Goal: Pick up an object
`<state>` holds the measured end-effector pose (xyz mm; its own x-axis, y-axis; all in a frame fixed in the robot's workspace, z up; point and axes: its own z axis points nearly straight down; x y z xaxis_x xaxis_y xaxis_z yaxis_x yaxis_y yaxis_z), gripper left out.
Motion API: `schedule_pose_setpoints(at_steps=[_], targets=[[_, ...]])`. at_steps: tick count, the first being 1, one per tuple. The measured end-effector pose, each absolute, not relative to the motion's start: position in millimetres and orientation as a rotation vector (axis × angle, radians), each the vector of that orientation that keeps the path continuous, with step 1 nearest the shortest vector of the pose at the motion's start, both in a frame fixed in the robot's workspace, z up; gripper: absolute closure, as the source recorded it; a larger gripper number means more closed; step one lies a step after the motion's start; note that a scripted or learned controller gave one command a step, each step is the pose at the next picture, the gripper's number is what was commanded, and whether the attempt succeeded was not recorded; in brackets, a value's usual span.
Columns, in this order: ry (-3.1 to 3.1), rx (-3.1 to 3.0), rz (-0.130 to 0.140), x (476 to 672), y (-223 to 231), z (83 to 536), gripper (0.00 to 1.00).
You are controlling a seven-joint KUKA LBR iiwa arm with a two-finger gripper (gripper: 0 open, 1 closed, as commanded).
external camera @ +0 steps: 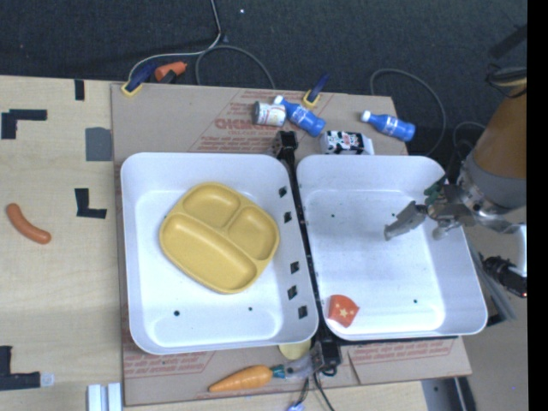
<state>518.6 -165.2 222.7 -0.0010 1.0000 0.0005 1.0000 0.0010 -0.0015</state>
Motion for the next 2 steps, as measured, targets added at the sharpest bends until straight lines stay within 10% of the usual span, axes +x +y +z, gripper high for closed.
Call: schedule_pose_setpoints(at_steps=[1,2], targets=[[-2.225,-2.225,0.000,483.5,-124.8,80.8,0.00],[-2.223,-2.231,0.002,530.1,-211.3,113.9,0.00]])
